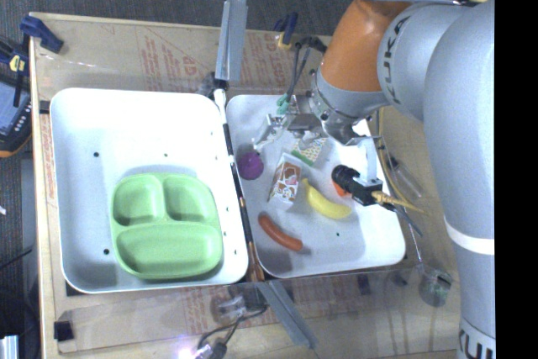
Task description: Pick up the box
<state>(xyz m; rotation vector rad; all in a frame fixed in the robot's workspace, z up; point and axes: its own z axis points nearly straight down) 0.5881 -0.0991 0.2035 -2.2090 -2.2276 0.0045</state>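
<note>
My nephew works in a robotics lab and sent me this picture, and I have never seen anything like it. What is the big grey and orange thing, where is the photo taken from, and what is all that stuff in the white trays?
The grey and orange thing is a robot arm reaching in from the right. The one camera is fixed above the bench, looking down at a slant. Two shallow white bins sit side by side. The left bin holds a green divided tray. The right bin holds toy food: a purple piece, a small printed box, a banana and a sausage. The arm's end effector is near the far end of the right bin, above the box. Nothing is visibly held in it.
</note>
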